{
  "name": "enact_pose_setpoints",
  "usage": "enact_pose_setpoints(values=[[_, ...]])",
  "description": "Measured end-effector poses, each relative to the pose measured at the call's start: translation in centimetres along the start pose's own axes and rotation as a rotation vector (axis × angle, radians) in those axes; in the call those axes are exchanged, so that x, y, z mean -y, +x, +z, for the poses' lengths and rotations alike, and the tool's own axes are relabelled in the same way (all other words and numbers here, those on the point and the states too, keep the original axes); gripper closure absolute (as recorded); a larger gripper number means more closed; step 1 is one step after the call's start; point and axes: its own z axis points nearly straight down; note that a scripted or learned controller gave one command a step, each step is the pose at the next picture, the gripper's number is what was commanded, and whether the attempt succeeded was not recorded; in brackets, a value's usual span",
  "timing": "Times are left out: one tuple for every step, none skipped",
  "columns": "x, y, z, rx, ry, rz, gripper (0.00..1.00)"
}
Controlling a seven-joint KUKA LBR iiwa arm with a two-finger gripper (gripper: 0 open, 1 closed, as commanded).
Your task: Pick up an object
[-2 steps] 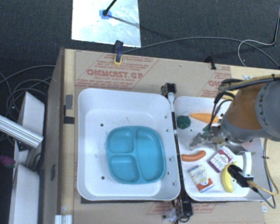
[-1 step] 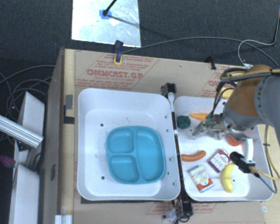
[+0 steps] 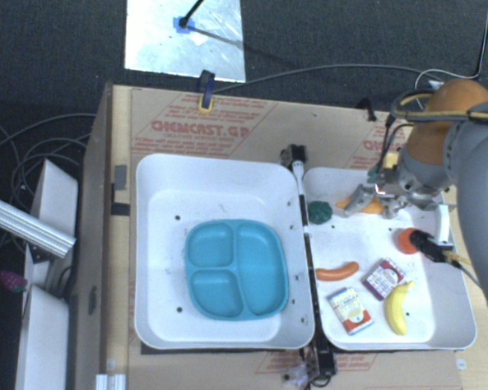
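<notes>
Closest to my camera, along the near side of the right bin [image 3: 467, 327], I see a banana [image 3: 397, 307] lying beside two small cartons, one with a yellow-and-red face [image 3: 352, 309] and one red-and-white [image 3: 383, 278]. Just beyond them a hot dog [image 3: 337, 272] lies on the bin floor, and a red-orange round piece [image 3: 407, 239] sits further right, next to a black part of the tool. The left bin [image 3: 157, 193] holds a blue divided plate [image 3: 236, 269].

Further back, a dark green lump [image 3: 319, 210] rests near the divider, and the gripper [image 3: 374, 200] is down in the far part of the right bin over something orange [image 3: 373, 208]. I judge that orange piece to be the target, but I cannot tell whether the jaws are spread or pinching it, since the tool body hides them.

My worries from here: the orange item sits close to the far wall, so a finger could land on the bin rim or floor instead of straddling it. If the piece is rounded, it may squirt out sideways on closing. The green lump is near enough to get nudged
</notes>
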Motion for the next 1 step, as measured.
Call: enact_pose_setpoints(values=[[5.7,6.92,-0.22,0.003,-0.027,-0.003,0.0]])
